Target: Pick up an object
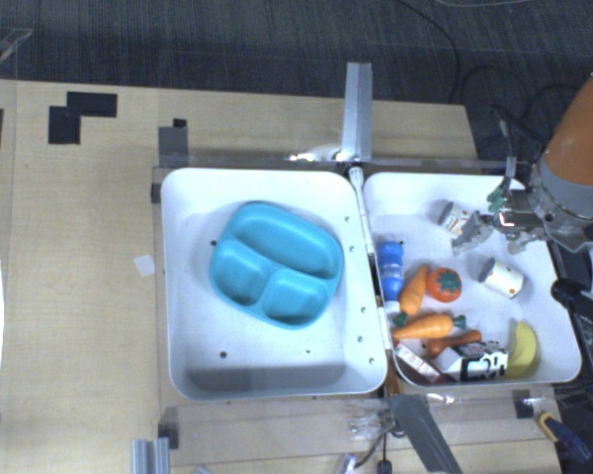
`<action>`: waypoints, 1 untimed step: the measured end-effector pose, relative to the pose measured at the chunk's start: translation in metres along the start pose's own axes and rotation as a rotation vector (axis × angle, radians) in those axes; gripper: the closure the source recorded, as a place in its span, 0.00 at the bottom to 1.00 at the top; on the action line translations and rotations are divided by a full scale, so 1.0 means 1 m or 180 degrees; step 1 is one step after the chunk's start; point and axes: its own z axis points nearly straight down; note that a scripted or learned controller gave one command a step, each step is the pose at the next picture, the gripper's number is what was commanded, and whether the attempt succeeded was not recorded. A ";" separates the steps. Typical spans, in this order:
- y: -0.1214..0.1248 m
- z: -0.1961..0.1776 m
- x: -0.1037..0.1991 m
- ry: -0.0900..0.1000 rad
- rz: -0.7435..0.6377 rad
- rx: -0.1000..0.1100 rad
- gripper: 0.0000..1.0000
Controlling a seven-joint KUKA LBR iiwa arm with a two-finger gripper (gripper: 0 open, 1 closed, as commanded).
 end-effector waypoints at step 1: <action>0.001 0.116 0.031 -0.0015 -0.0339 -0.0010 0.00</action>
